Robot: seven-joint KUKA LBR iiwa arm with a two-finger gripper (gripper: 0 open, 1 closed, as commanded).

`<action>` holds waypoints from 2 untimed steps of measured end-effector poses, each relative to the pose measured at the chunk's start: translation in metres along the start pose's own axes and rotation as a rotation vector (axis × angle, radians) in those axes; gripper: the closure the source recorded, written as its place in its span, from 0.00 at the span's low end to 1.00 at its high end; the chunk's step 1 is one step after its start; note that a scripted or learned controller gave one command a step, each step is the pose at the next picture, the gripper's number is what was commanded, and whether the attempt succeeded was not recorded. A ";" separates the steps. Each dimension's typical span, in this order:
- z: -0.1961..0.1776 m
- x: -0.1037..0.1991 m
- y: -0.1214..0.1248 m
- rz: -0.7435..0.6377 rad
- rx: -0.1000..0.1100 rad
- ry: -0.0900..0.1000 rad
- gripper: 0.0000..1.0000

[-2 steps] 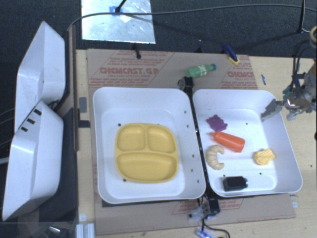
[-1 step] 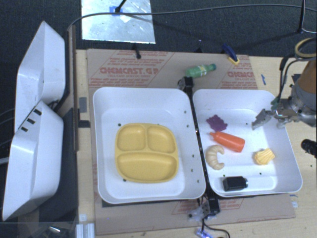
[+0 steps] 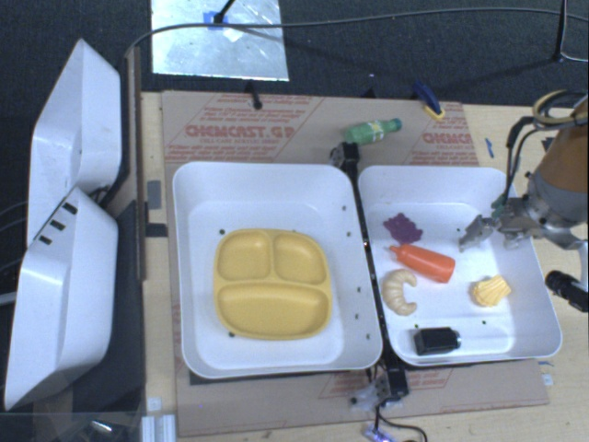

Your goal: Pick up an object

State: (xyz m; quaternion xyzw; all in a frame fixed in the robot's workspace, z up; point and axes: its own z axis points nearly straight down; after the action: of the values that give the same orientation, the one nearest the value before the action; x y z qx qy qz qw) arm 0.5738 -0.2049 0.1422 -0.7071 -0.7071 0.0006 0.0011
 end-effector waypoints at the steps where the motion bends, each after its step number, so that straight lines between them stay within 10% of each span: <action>1: 0.052 0.000 -0.001 0.000 0.001 0.000 0.00; 2: 0.039 0.000 0.001 0.000 -0.005 -0.001 1.00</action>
State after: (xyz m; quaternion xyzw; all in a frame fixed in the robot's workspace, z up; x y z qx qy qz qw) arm 0.5747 -0.2051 0.1034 -0.7070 -0.7072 -0.0005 -0.0011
